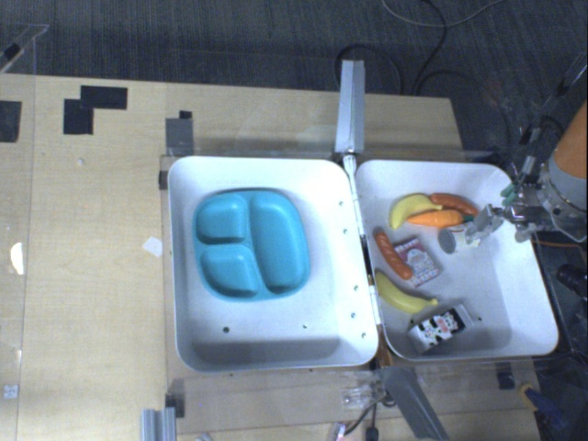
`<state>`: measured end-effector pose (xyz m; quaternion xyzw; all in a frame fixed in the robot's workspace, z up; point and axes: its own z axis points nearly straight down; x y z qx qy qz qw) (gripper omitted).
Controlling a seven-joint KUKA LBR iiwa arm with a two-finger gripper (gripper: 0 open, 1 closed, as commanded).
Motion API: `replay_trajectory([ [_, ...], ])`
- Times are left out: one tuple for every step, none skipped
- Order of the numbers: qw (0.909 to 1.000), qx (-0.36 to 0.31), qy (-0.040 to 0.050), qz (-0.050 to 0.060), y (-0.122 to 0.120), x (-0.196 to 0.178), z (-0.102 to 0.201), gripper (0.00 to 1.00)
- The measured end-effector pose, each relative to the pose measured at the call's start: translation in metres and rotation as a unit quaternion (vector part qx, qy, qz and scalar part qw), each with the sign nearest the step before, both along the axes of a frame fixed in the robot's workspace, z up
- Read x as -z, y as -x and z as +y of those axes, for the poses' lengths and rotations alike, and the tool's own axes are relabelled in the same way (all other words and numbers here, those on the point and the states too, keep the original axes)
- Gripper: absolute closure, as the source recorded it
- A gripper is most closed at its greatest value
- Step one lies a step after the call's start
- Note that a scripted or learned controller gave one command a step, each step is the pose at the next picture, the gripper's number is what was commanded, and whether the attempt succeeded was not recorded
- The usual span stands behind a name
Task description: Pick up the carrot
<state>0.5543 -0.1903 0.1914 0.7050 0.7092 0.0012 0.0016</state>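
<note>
Carrot lies in the right bin, in its upper half, orange with its point toward the left. It touches the curved yellow banana on its left side, and a reddish sausage lies just above and behind it.

The tool hangs over the right bin, just to the right of the carrot's blunt end and a little below it; whether it touches the carrot cannot be told. Whether the tool is spread or pressed together cannot be told either, and nothing can be seen pinched in it. The arm comes in from the right edge.

Lower in the same bin lie a 2nd sausage near the left wall, a small printed packet just beside it, a 2nd banana below those, and a black-and-white carton near the bottom wall.

The left bin holds a blue tray with 3 compartments. Both bins sit side by side on the tabletop.
</note>
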Motion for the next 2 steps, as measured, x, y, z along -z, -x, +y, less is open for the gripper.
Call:
replay_trajectory([
  [0.9963,0.086,-0.0005,-0.001,-0.0333,0.0969,0.0425,0.0],
  [0.9963,0.086,-0.0005,-0.001,-0.0332,0.097,0.0425,0.0],
])
